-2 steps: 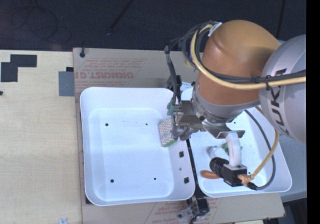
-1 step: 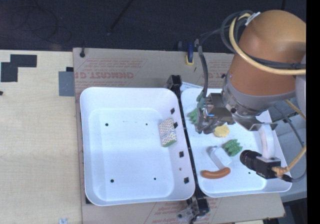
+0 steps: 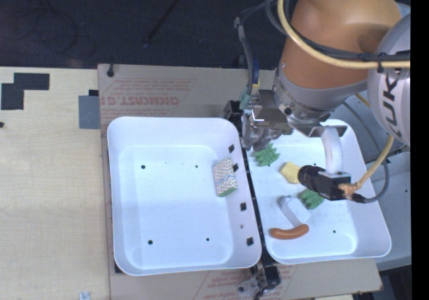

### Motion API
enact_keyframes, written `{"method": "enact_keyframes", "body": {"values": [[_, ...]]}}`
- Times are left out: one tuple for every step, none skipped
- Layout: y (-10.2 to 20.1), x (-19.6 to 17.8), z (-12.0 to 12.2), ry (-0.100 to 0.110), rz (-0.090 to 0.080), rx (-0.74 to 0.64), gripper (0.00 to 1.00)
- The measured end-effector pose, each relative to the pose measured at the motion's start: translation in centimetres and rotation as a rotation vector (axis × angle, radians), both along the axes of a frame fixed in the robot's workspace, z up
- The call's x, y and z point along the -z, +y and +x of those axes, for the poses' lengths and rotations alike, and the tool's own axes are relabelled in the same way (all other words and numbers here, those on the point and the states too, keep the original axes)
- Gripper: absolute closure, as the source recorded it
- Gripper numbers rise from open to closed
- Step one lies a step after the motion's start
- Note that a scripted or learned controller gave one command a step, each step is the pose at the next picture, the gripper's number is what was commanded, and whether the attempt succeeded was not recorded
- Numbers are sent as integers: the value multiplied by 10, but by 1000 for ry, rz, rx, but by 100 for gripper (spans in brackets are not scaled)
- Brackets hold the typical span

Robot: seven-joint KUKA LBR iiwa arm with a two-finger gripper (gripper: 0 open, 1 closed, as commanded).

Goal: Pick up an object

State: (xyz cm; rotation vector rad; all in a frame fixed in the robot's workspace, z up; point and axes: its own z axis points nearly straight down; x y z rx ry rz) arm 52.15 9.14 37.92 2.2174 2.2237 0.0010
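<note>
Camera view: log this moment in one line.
claw: over left edge of right bin, by green toy | left bin: sponge | right bin: sausage, yellow piece

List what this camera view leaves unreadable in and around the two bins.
1. Right bin: its far end is hidden under the arm in the camera view.
2. Green piece near the gripper: too small and blurred to name; whether they touch cannot be told.
3. Grey piece: pale against the white floor, outline unclear.
4. Patterned block in the left bin: pattern too small to read.
</note>
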Motion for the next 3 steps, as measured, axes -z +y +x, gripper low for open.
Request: {"method": "enact_keyframes", "body": {"values": [[42, 13, -21, 7, 0, -1, 100], [144, -19, -34, 1, 3, -7, 100], [152, 167, -50, 19, -8, 2, 100]]}}
